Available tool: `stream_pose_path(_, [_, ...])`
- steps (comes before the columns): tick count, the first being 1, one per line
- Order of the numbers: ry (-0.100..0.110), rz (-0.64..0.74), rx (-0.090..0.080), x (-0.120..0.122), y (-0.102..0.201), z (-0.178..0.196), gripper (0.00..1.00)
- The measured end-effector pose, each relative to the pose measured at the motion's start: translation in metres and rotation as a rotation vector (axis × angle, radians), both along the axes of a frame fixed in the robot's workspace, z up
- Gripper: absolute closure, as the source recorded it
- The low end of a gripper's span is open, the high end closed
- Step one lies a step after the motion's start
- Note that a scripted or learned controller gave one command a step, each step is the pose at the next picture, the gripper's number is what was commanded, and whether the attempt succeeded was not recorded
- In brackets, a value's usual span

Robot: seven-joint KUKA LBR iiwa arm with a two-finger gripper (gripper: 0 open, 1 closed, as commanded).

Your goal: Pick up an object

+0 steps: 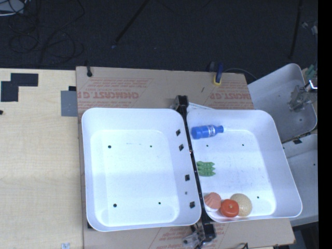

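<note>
Across the bench, two white bins sit side by side: the left bin [135, 170] bare, the right bin [270, 165] holding every candidate. Against its left wall lie a blue bottle [206, 132], a tan ball [241, 203], a red tomato-like piece [229, 208], a pink piece [212, 200] and green pods [206, 168], probably slid there. I cannot tell the gripper's state.

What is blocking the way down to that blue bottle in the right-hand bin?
Nothing visible is. The blue bottle lies on its side near the far edge of the right bin, open from above. The green item sits apart, nearer the camera, and the three round items cluster at the near edge.
</note>
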State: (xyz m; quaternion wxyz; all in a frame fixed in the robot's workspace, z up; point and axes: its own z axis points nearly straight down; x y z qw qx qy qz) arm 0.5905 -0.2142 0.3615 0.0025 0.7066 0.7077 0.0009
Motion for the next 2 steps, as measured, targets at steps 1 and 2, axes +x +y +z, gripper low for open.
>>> stream_pose_path(1, [0.018,-0.003,0.007,-0.036,0.001,-0.127,1.00])
stream_pose_path(2, [-0.003,0.000,-0.001,-0.027,0.000,-0.028,1.00])
